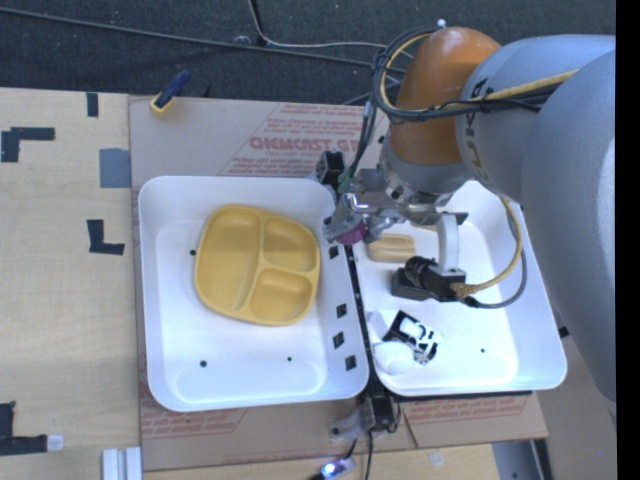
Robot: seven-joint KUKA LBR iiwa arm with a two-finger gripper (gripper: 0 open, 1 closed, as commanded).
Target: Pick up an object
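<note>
The gripper (352,226) hung over the divider between the bins; whether it was released or clenched could not be told. A tan block (390,247) lay just beside it in the right bin (520,353), probably the nearest target. A yellow divided plate (256,264) occupied the left bin (165,298), and a black-and-white object (412,336) lay near the block.

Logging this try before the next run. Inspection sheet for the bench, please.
Surface: two white bins, left bin and right bin, on cardboard.
Job's things: yellow divided plate in left bin; tan block and a white and black object in right bin.
Clutter: a small blue and yellow item on the cardboard's far edge.
Gripper: gripper above the divider between bins; grasp unclear.
Cables: black cable behind bench.
Surroundings: dark floor.
</note>
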